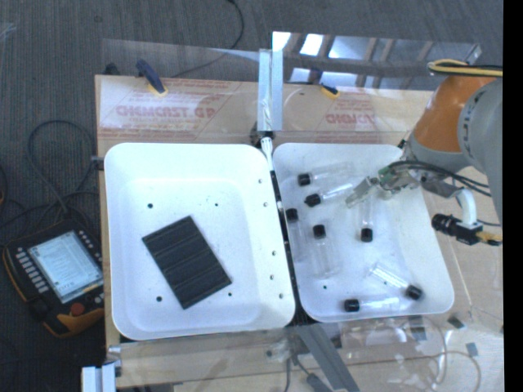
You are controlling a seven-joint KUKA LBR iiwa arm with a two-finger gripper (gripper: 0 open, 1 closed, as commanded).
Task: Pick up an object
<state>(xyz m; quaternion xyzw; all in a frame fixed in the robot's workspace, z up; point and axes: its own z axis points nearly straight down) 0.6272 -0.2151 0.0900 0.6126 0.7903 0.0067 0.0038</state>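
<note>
Hovering over the right bin, the claw is seen narrow and empty; lowering onto a vial is probably needed.

The bench — a pale board with faint red lettering — carried two shallow white bins side by side, the left bin touching the right bin.

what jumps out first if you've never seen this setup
The dark ribbed slab lying at a slant in the left bin stands out against the white. The right bin holds a scatter of clear tubes with black caps. From the right, the grey arm with its orange band reaches in, its gripper over the upper part of that bin.
</note>
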